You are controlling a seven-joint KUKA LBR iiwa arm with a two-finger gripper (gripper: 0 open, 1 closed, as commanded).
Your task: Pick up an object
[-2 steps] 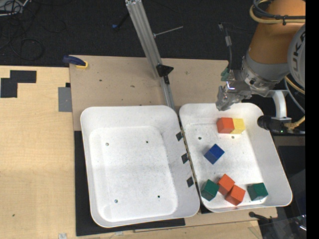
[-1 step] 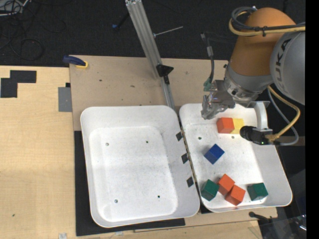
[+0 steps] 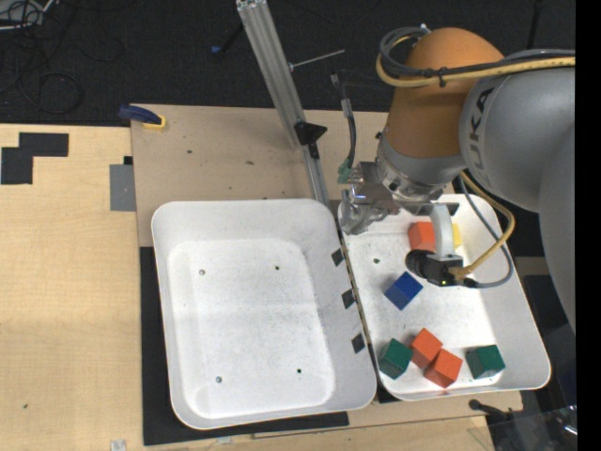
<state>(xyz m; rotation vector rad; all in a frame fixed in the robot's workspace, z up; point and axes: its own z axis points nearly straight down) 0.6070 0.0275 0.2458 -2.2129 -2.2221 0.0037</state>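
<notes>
Because the arm (image 3: 441, 92) leans in from the right and hangs low over the far left corner of the right bin (image 3: 526, 346), we look down on the back of its fingers (image 3: 356, 211). We cannot tell whether they stand wide or narrow, and no block shows between them. Everything worth picking lies in that same bin. An orange block (image 3: 421, 235) sits near the fingers, to their right, partly covered by the wrist's fittings. A blue block (image 3: 404, 290) lies closer to us, apart from the rest. Along the near edge a green block (image 3: 395, 357) lies against a pair of orange blocks (image 3: 435, 355) that touch each other, with a second green block (image 3: 485, 361) just beside them. The left bin (image 3: 188, 224) lies alongside on the bench (image 3: 216, 148). We judge the pick as not yet made: the fingers hang by the bin's wall, where no block shows beneath them, so closing there would likely catch nothing. The blue block, free on every side, looks the easier target, whereas the crowded group leaves the fingers little room.
</notes>
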